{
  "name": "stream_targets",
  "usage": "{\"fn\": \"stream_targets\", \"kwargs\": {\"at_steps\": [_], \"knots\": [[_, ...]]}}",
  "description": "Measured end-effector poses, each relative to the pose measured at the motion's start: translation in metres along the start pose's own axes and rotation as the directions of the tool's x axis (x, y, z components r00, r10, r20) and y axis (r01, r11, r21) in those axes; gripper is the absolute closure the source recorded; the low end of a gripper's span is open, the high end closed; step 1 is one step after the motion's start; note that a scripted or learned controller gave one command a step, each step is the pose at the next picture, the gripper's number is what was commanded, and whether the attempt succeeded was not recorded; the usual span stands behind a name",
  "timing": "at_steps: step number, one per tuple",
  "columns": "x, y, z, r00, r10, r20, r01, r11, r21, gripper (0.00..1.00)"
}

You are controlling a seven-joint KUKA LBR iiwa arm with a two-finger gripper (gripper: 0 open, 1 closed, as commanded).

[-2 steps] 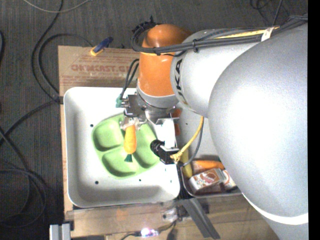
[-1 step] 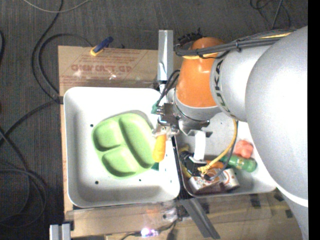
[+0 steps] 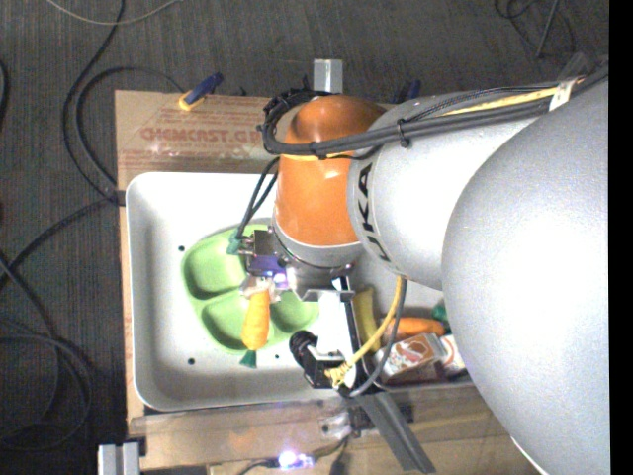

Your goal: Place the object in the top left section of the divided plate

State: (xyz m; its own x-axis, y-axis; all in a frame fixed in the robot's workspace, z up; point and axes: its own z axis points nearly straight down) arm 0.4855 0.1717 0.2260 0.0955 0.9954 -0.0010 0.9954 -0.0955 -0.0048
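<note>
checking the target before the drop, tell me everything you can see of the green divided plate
The green divided plate looks like glossy light-green plastic with rounded, lobed sections split by raised ridges. It lies flat in the white bin, toward its middle. The arm covers its right part. An orange, carrot-like object lies over its lower section, under the gripper.

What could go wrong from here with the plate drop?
1. The orange carrot-like object hangs below the gripper over the lower part of the green divided plate, not the top left section; a release now would likely land it in the wrong compartment.
2. The arm hides much of the plate, so section alignment is hard to confirm.
3. Loose cables near the bin edge might snag.
</note>
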Motion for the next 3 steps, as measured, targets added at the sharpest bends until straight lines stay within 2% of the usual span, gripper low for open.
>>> {"fn": "stream_targets", "kwargs": {"at_steps": [1,2,3], "knots": [[0.000,0.000,0.000,1.000,0.000,0.000,0.000,1.000,0.000,0.00],[0.048,0.002,0.128,1.000,-0.007,-0.009,0.007,1.000,-0.013,0.00],[-0.001,-0.003,0.056,0.997,-0.083,0.002,0.083,0.997,0.000,0.00]]}}
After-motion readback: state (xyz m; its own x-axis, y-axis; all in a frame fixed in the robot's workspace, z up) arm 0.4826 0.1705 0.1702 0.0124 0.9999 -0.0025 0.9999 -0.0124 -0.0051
